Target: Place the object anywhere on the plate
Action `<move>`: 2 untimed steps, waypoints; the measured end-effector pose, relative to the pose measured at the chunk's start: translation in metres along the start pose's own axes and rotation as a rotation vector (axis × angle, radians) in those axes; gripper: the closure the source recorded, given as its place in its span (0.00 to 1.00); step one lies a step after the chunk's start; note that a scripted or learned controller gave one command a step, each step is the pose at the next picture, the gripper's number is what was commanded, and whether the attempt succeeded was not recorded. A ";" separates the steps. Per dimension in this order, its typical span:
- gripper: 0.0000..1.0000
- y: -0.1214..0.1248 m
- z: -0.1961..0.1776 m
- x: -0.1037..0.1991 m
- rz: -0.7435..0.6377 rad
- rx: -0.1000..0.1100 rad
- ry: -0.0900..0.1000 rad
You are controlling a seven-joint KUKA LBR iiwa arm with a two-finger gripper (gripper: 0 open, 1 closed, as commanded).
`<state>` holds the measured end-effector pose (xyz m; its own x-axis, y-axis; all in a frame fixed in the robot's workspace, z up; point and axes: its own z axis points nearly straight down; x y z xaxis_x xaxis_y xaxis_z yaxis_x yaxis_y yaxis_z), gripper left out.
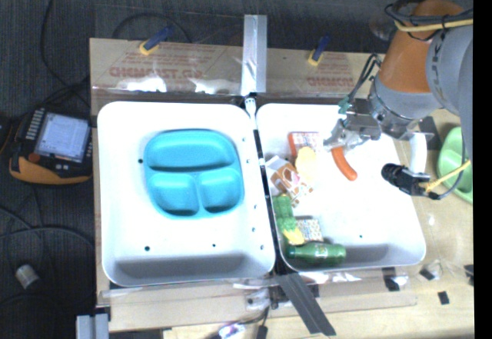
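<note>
Claw (344,147) hangs over the right bin (384,214), orange carrot-like object (346,164) at its tip.
Can't tell if fingers grip it or are apart, too small/blurred. Blue plate (192,172) sits in left bin (123,237), well apart.

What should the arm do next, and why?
Probably lift a little and start carrying toward the left bin. The gripper sits in the right bin right at the orange carrot-like piece, though a firm hold is unclear, and the blue plate lies in the left bin.
</note>
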<state>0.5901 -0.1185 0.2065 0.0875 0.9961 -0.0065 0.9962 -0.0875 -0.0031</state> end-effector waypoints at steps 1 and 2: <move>1.00 0.019 -0.027 0.085 0.003 0.000 0.005; 1.00 0.015 0.023 0.148 -0.133 0.001 0.004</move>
<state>0.6178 0.0277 0.1824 -0.0451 0.9990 -0.0022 0.9990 0.0451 -0.0043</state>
